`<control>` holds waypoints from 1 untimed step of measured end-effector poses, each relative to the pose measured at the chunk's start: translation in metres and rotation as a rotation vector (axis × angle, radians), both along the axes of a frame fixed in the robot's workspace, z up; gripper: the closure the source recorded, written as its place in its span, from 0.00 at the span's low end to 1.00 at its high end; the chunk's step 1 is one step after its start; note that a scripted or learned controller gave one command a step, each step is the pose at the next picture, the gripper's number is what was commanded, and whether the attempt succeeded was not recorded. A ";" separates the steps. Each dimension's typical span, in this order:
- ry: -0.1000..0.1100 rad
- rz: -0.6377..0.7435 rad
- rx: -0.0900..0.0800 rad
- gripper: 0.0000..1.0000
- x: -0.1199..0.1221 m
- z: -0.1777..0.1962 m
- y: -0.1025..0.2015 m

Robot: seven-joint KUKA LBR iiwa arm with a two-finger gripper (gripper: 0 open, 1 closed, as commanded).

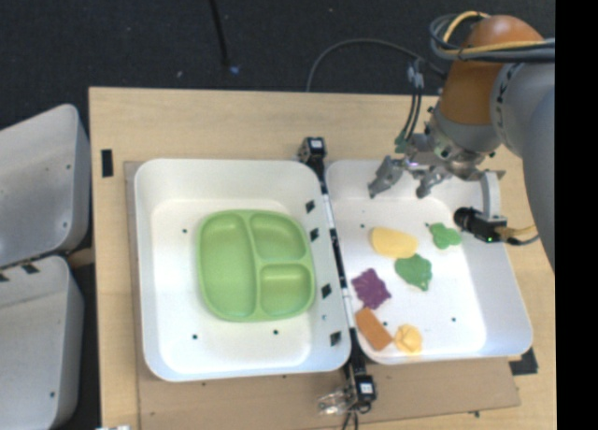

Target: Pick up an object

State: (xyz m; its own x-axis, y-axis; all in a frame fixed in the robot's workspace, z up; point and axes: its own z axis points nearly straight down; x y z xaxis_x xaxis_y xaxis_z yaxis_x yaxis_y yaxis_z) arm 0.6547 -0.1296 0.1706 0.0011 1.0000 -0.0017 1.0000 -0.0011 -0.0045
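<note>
Nearest the lower edge of the frame, a small metal clip (341, 402) sits on the wooden bench (234, 124), too blurred to make out in detail. Just above it lie 2 white bins side by side. In the left bin (168, 344) rests a green divided tray (254, 264) with 3 compartments.

At the bottom corner of the right bin (495, 325), an orange piece (373, 328) and a small yellow piece (408, 337) lie close together, possibly touching. Above them sits a purple piece (370, 287), with a green piece (414, 271) to its right. A yellow piece (393, 241) lies above those, and a smaller green piece (445, 236) lies toward the right.

Grey arm (528, 115), with its orange band, enters from the upper right and is cut off by the frame edge. Its gripper (408, 182) hangs over the upper part of the right bin, fingers spread apart with nothing between them, well above the yellow piece. A black fitting (473, 222) sits beside the smaller green piece.
</note>
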 end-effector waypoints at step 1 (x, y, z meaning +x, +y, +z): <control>-0.001 0.003 0.001 0.00 0.001 -0.062 0.004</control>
State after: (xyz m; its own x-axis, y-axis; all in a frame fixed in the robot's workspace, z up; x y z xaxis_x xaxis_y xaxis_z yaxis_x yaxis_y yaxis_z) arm 0.6556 -0.1257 0.1085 -0.0016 1.0000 -0.0012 1.0000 0.0016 -0.0038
